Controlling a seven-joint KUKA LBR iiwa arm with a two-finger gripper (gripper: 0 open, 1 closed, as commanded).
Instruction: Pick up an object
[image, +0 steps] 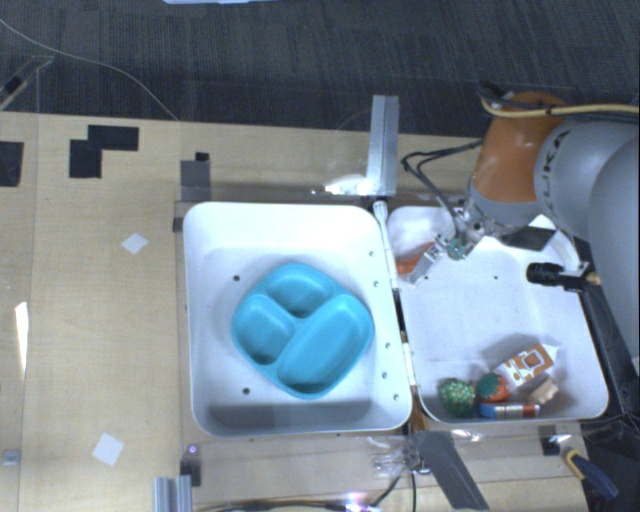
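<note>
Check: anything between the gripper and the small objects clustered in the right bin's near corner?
Nothing visible. The gripper sits at the right white bin's far-left corner; bare floor lies between it and the cluster of small objects.

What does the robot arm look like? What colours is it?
The arm is fat, round and smooth grey, with a shiny orange band above its wrist. Thin black cables loop out beside the band. At its tip is a small metal gripper with a bit of green on it.
</note>
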